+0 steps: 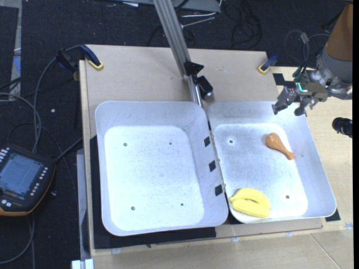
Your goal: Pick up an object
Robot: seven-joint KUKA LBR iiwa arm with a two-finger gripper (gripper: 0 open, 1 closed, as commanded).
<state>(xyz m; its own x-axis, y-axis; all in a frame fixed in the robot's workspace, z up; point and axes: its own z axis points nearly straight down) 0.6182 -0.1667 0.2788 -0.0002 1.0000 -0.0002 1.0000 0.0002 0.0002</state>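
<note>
Right now the gripper (290, 104) hangs above the far right corner of the right bin (314, 167), its two dark fingers spread apart with nothing between them. Above it the grey arm (336, 72) rises to its orange band at the picture's right edge.

Below the open jaws and a touch toward the bin's middle lies an orange drumstick-shaped toy (279, 144), fat end nearer the gripper, thin end pointing away toward the right wall. It sits near the jaws but apart from them. Farther off, at the near edge of the same bin, rests a yellow banana-like object (251, 202), well apart from the fingers and pressed close to the bin's front rim.

Across from the jaws, to their left, the left bin (106, 167) shows its speckled white floor. Between the two bins runs a seam with small black clips. A slanted metal pole (174, 32) rises behind the bins.

Far off on the left, on the dark floor, sits a handheld control pendant (19, 178) with a screen; its writing is too small to read. No legible labels show on the bins or toys.
</note>
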